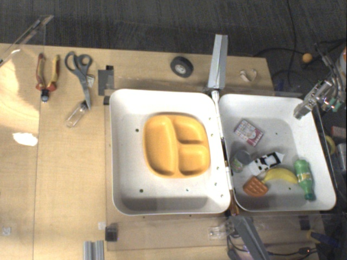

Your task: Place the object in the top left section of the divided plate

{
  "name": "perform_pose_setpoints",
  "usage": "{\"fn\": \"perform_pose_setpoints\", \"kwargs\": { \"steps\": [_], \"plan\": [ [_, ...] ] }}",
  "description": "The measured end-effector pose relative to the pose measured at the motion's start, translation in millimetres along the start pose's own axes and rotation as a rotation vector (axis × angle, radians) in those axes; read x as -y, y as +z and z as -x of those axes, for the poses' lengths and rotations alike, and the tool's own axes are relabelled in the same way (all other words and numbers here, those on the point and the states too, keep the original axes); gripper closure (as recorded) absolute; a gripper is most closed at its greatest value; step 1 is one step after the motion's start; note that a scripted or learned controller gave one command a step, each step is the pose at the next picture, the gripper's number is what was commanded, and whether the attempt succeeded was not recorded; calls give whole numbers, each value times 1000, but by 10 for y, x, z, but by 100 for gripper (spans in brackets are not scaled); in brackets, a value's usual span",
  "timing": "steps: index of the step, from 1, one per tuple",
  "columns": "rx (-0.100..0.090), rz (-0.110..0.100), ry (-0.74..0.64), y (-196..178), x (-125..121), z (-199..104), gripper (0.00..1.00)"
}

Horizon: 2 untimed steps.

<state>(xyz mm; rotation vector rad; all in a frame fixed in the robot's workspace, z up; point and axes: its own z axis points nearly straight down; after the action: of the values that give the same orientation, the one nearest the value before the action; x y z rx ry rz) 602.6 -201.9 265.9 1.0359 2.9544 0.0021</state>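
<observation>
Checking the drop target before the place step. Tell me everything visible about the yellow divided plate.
The divided plate is a yellow, rounded-square tray that looks like moulded plastic. Raised ridges split it into one long section down its left side and two smaller sections stacked on its right. It lies flat, roughly centred on the floor of the left white bin, apart from the bin's walls. Nothing lies in any section and nothing else touches it.

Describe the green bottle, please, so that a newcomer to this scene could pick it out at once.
Start at the right-hand white bin, the one that holds the loose items. Go to its lower right corner, just right of the yellow banana. The green bottle lies there, the one green thing in the bin.
</observation>
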Motion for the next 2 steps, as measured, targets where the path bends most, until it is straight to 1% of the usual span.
{"fn": "perform_pose_setpoints", "kwargs": {
  "steps": [1,2],
  "plan": [
    [0,0,27,-206,66,-36,100],
    [-3,0,-179,317,-372,-192,100]
  ]
}}
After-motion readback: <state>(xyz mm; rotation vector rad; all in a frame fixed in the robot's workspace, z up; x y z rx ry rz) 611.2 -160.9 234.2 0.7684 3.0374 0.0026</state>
